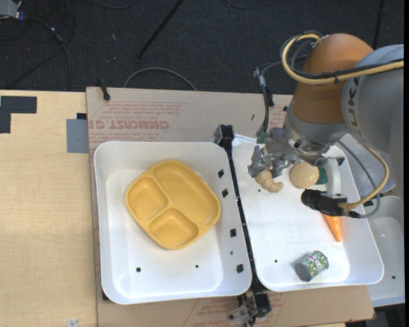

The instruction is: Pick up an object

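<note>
The gripper (267, 167) is down at the far edge of the right bin (286, 278), its fingers right over a tan knobby piece (266, 181); I cannot tell if they are closed. A beige ball (304, 176) lies just beside. A carrot (334, 225) rests by the right wall, a small can (313, 265) near the front corner. A yellow divided plate (172, 203) fills the left bin (116, 251).

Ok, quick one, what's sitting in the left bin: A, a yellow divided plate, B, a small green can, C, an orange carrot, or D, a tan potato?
A: the yellow divided plate lies alone in the left bin, while the small green can and the orange carrot lie in the right bin.
</note>
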